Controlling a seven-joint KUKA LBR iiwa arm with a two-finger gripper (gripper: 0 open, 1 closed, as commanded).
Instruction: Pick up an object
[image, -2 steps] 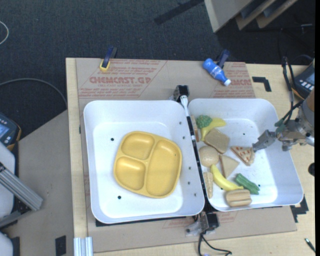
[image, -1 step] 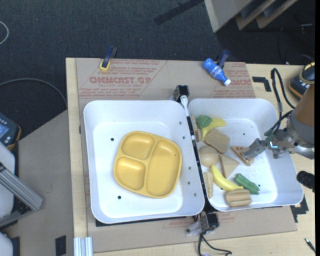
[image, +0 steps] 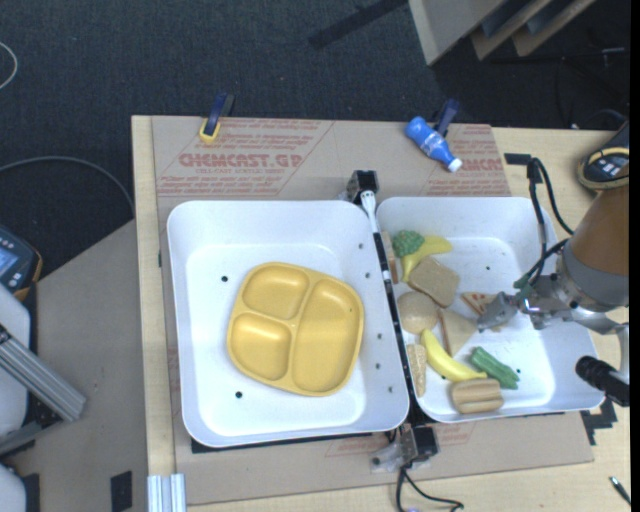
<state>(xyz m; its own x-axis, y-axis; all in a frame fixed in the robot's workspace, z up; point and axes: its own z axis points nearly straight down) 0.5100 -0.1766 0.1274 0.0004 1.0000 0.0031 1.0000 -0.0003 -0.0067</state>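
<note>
Two shallow white bins sit side by side. The left bin (image: 190, 330) holds one yellow three-compartment plastic plate (image: 296, 327). The right bin (image: 520, 222) holds a heap of toy food along its left side: two yellow bananas, one at (image: 447, 359), a tan bread slice (image: 434, 282), a green bean pod (image: 495, 367) and a brown bun (image: 476, 396). The grey gripper (image: 497, 312) hangs low just right of the heap, beside the bread; whether it is clenched cannot be told.

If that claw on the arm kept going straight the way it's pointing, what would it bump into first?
The gripper points left across the right bin. It would probably meet the tan wedge-shaped piece first, with the yellow banana just below that line. Its height above them is unclear.
</note>
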